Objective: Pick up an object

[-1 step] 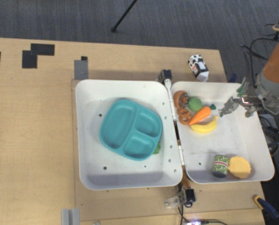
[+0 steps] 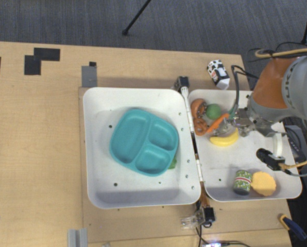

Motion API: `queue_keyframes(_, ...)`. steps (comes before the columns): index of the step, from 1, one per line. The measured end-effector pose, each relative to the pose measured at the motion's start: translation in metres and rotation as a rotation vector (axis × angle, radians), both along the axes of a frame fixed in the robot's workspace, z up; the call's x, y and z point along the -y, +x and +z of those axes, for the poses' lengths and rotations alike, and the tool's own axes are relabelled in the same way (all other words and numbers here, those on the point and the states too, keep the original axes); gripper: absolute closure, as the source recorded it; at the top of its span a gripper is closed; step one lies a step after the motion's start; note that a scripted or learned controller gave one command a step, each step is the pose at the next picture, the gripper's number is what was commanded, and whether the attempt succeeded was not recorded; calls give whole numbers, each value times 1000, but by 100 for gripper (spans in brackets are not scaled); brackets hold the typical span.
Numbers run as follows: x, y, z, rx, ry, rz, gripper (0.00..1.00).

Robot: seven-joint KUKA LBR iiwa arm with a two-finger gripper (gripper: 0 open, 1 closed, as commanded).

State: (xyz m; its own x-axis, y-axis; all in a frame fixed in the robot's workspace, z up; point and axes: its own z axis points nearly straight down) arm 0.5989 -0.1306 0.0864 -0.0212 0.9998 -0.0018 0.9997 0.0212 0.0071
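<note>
You see the hand (image 2: 235, 123) low in the right shallow white bin (image 2: 292, 190), above the round yellow disc (image 2: 223, 139); its state cannot be told.

Glossy teal plastic tray (image 2: 145, 141), smooth white bins (image 2: 99, 153), matt wooden bench (image 2: 35, 153)

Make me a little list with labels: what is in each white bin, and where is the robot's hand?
left bin: teal divided plate
right bin: yellow piece, green ball, orange items, green patterned can, yellow-orange lump
gripper: over the right bin, by the yellow piece
bench: cow-patterned toy behind the right bin
</note>
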Motion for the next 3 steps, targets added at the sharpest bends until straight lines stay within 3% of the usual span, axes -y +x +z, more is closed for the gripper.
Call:
queue_keyframes(1,-32,-1,0,0,-1,332,0)
queue_keyframes(2,-30,-42,1,2,-2,295,0)
queue_keyframes(3,-41,-14,1,0,-3,481,0)
